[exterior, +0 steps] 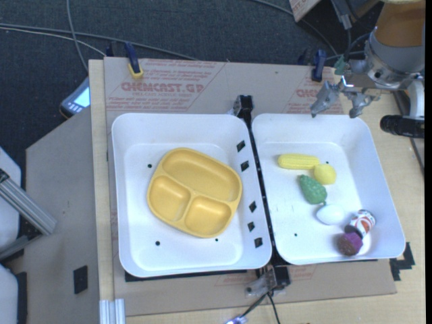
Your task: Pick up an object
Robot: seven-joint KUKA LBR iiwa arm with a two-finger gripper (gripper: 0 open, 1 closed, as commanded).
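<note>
The right bin (378, 181) holds several small items: a yellow corn cob (298, 161), a yellow lemon-like piece (325, 174), a green bumpy piece (312, 190), a white egg-shaped piece (330, 214), a purple piece (349, 243) and a small red-and-white item (364, 223). My gripper (339, 105) hangs above the far edge of the right bin, open, its two fingers spread apart with nothing between them. It is well clear of all the items.
The left bin (128, 201) holds a yellow divided plate (194, 192). A black divider with clips (251, 181) runs between the bins. Clamps (133, 65) hold the cardboard backing at the far edge. Cables cross the dark floor beyond.
</note>
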